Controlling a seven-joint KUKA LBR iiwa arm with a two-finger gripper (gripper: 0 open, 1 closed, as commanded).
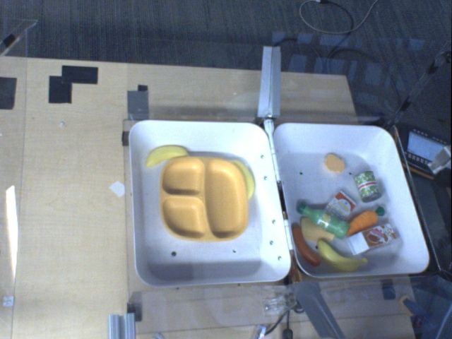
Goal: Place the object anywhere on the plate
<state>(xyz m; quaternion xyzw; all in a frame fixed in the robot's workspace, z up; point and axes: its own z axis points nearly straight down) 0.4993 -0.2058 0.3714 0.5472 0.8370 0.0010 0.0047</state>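
A yellow plate [205,197] sits in the left bin [152,260]; toys, including a bottle [323,218] and carrot [362,222], fill the right bin [395,154].

A pale wooden bench [63,189] stands on dark grey carpet [176,13], where a thin cable [332,13] loops.

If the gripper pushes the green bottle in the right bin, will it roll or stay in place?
The green bottle lies on its side and looks round, so it would probably roll. The banana and carrot crowd it, so it may stop soon. Its glossy surface may slip between fingers.
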